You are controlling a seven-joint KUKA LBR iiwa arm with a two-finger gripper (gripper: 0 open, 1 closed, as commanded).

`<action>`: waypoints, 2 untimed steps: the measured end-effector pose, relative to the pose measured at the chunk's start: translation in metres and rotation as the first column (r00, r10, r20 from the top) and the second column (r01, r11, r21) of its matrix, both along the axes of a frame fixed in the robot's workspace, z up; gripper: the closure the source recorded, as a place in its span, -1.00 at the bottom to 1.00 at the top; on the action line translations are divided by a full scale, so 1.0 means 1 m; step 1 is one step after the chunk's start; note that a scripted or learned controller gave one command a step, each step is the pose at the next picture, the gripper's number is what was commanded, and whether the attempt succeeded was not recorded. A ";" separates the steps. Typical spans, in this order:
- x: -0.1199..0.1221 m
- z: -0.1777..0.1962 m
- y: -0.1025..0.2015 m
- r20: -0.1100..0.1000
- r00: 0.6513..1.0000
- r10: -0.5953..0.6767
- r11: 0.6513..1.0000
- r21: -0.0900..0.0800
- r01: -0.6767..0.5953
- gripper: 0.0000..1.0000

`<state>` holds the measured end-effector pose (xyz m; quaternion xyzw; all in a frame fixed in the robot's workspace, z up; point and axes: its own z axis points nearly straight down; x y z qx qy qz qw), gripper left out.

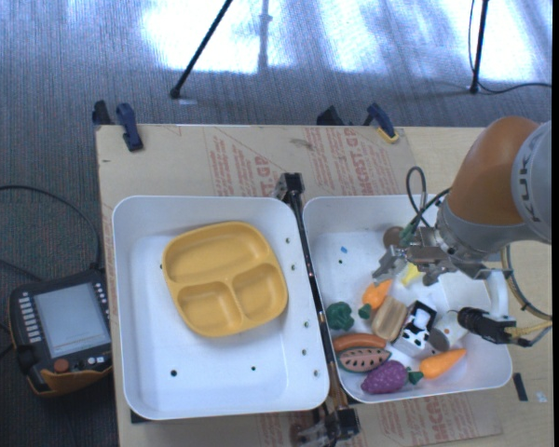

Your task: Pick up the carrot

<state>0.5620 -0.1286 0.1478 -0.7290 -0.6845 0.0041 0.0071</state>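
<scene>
On the plywood surface (214,156), the jaws (412,270), grip unclear, hang just beside the small orange carrot (379,293), toward the camera.

Left bin (149,343): yellow divided plate (225,276); right bin (354,214): carrot (442,363), second carrot (377,294), broccoli (339,317), hot dog (359,342), watermelon slice (364,358), grapes (388,377), toy cow (419,329); pincer (412,266) low over right bin, near second carrot.

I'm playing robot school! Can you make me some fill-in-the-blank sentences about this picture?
1. The yellow tray lies in the ____ bin.
2. The toy foods lie in the ____ bin.
3. The grapes are colored ____.
4. The carrot lies at the near edge of the right bin, right of the ____.

Missing words: left; right; purple; grapes
</scene>
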 end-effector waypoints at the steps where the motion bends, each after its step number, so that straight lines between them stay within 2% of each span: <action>1: 0.000 -0.064 -0.009 0.004 0.986 -0.165 0.986 -0.001 0.165 -1.00; 2: 0.001 -0.053 -0.010 0.004 0.985 -0.172 0.985 0.003 0.172 1.00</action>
